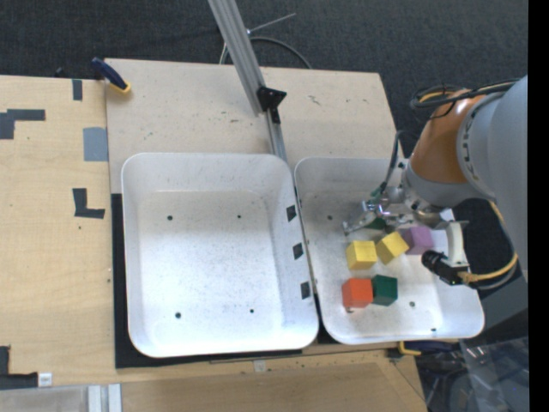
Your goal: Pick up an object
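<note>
My gripper point(376, 217) hangs low over the right bin point(330, 191), reaching in from the right. Just below it lie two yellow cubes, one point(362, 254) to the left and one point(394, 246) tilted to the right. A pink block point(420, 239) sits right of them, partly under the wrist. Nearer the front are an orange-red cube point(357, 293) and a dark green cube point(385, 290), touching side by side. Nothing shows between the fingers.
The left bin point(206, 256) stands beside the right one, sharing a raised wall point(296, 239). A slanted metal rail point(244, 50) crosses the back. A blue and yellow clamp point(111, 75) lies at the bench's far left. Cables hang on the right.
</note>
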`<state>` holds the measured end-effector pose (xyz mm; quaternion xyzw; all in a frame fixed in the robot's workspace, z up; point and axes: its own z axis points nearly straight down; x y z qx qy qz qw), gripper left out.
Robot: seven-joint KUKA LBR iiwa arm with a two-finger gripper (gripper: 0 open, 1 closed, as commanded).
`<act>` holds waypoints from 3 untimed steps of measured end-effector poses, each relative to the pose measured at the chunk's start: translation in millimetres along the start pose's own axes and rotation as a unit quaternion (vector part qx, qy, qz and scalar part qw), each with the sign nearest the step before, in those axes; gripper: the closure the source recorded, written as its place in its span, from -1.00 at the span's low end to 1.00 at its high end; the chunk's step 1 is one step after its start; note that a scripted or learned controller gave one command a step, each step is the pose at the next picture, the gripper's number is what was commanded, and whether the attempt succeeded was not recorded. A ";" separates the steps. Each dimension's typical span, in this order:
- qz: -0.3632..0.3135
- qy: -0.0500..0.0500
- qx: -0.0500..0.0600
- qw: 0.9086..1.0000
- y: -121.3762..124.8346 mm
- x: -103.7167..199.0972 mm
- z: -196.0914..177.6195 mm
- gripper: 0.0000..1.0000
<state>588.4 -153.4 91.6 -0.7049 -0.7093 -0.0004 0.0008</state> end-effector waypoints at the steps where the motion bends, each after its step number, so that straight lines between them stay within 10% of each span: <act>1: 0.004 0.000 0.003 1.000 -75.9 4.5 0.2 -1.00; 2: 0.004 -0.001 0.001 1.000 -93.5 -29.8 0.0 -1.00; 3: 0.001 -0.002 -0.002 1.000 -7.3 -39.3 -5.0 -1.00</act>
